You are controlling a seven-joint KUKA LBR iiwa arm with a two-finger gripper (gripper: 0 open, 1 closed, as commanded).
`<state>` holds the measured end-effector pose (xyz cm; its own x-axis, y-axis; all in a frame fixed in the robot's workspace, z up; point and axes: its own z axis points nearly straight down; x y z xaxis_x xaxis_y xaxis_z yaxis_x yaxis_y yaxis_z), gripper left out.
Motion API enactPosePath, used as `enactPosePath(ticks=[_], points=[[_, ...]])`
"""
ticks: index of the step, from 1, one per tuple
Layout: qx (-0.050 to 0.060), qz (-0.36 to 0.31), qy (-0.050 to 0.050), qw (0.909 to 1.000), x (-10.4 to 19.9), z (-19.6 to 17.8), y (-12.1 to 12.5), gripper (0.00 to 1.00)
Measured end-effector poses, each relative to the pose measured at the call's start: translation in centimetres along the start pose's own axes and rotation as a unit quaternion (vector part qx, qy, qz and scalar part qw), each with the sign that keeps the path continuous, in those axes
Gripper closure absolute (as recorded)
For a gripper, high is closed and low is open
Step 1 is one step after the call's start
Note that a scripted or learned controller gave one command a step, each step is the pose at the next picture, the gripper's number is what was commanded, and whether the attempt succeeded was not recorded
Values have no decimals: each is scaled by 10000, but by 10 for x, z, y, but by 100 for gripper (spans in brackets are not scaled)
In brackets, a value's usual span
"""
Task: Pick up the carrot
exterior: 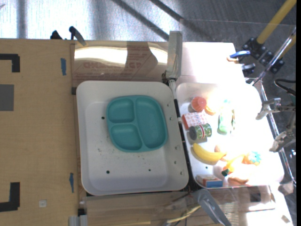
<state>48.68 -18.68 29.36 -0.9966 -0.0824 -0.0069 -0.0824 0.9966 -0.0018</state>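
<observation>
We find two shallow white bins side by side on the worktop.

Left bin: it holds one teal divided plate, lying flat toward the far half of the bin. The plate has three compartments, and we see nothing in any of them. The floor of the bin around the plate carries a few dark specks.

Right bin: strong light washes out much of this bin, so several outlines are uncertain.
- At the far end lies a red round item, with a small orange piece touching its right side.
- Just nearer lie a red-and-white packet and a small can with a green label, the two touching or nearly so.
- A pale green bottle lies to their right, apart from them.
- A banana lies near the dividing wall, curving toward the middle of the bin.

Task item: the carrot lies in the near half of the right bin, just to the right of the banana's tip. It is set at a slant with its dark green end toward the near rim. A small blue and orange object sits just beside its upper end; we cannot tell whether they touch. A small box with a blue face rests against the near rim.
</observation>
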Motion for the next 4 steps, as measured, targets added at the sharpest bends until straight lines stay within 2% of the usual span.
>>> enactPosePath(ticks=[1,2,3,4], points=[[-37,-1141,45,9935,-7,118,58,0],[-5,-2657,-8,9641,-41,205,79,0],[10,-3852,-33,9228,-21,204,90,0],[-15,-4974,-14,8675,-52,186,71,0]])
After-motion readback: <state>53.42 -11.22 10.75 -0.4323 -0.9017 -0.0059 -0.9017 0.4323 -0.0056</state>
